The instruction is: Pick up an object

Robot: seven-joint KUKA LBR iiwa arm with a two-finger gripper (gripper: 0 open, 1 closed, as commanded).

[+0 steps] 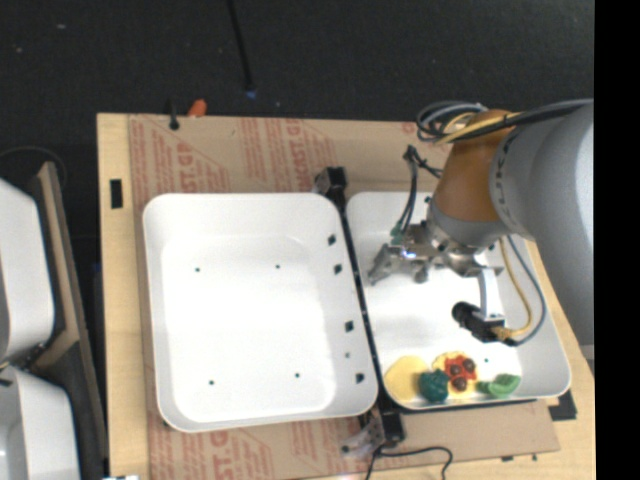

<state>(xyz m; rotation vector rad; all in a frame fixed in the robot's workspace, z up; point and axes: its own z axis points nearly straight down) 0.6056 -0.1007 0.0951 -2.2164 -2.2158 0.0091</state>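
End effector (400, 260) seen low over right bin (385, 218), near its 10 o'clock side; open or shut cannot be told. Small toys (455, 376) piled at 6 o'clock edge, well apart from it.

Two bins sit side by side on the bench (130, 268): the left bin (250, 308) and the right bin (545, 368), their inner rims touching along a row of clips. The arm (520, 178) reaches in from the right and hangs over the right bin's far half, its gripper (400, 258) near the shared rim. A cluster of small objects (450, 376) lies in the right bin's near end, well apart from the gripper.
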